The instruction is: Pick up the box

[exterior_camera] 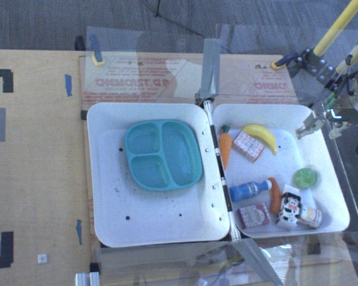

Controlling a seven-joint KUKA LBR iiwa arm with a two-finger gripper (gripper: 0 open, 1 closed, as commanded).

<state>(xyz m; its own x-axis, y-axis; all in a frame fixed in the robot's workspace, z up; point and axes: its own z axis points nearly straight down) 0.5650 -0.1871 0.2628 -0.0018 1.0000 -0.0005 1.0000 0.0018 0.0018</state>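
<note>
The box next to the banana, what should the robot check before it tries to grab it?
1. Box in view in the right bin: ok.
2. Top of the box uncovered: ok.
3. Room around the box: not ok, the banana sits right against it and the carrot lies close on the other side.
4. Gripper above the box: not ok, it is off at the bin's far right rim.
5. Fingers open wide enough: cannot tell.
6. Nothing already held: cannot tell.
</note>
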